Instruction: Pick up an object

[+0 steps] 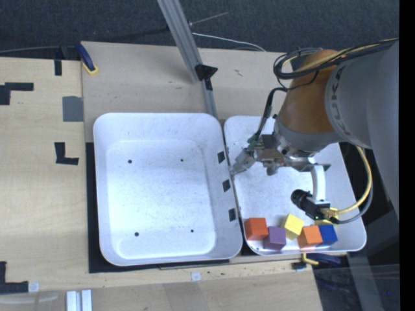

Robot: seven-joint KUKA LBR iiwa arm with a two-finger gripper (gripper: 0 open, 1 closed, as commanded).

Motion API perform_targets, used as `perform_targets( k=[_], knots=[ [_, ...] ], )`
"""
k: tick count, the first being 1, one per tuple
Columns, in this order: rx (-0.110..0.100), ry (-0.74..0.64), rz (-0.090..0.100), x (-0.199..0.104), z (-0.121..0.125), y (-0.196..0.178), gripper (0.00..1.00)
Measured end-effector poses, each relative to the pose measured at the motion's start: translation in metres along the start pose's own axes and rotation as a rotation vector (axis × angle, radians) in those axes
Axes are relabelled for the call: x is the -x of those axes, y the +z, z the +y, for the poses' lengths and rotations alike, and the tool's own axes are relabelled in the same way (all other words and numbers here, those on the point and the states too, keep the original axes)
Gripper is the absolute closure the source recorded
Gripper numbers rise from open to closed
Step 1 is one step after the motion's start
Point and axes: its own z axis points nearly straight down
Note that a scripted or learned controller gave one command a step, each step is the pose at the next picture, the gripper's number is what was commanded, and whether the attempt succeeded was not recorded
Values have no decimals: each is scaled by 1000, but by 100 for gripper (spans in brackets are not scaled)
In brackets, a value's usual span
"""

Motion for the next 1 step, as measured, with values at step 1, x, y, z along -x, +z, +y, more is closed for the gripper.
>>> perform_targets(
  k=[1],
  knots=[
    [-2,-2,1,-54,-7,0,0]
  ],
)
